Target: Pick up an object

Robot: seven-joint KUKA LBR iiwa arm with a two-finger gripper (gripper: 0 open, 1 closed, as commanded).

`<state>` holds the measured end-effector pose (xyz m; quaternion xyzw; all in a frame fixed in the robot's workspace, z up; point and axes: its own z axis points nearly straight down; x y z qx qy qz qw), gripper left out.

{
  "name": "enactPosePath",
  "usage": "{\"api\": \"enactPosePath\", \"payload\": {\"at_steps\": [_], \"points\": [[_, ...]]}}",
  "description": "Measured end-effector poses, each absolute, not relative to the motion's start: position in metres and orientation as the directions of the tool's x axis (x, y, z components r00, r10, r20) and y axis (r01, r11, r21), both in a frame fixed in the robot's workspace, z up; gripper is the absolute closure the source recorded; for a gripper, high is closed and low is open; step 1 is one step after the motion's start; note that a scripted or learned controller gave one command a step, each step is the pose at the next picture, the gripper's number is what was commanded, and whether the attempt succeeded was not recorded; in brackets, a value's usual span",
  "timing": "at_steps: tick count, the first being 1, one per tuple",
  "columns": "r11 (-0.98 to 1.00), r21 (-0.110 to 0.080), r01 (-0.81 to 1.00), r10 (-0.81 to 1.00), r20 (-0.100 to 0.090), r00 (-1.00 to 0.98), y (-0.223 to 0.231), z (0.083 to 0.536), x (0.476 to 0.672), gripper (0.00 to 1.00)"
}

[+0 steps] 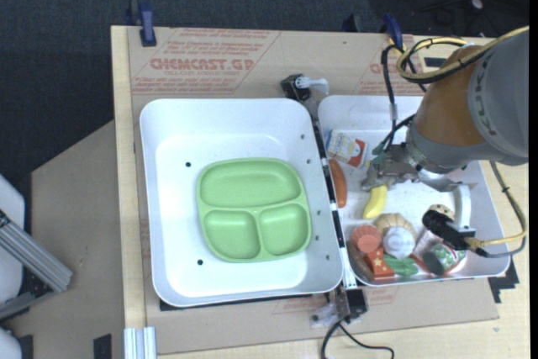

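Your arm (471, 109) reaches in from the right, bent down over the right bin (336, 109), orange band uppermost. The tool (388, 172) sits low near the bin's middle, just above the yellow banana (376, 201); you cannot tell its state. An orange carrot (339, 182) lies along the bin's left wall. More toys crowd its near edge. The left bin (168, 130) carries a green divided plate (252, 208).

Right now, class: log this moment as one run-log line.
arm: over right bin | tool: above banana | left bin: green divided plate | grasp: unconfirmed
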<state>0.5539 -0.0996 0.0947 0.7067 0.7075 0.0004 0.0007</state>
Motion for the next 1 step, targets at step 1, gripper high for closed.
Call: {"api": "enactPosePath", "payload": {"at_steps": [1], "points": [[0.008, 0.012, 1.0, 1.0, 0.002, -0.008, -0.0343, 0.2288, 0.5366, 1.0]]}}
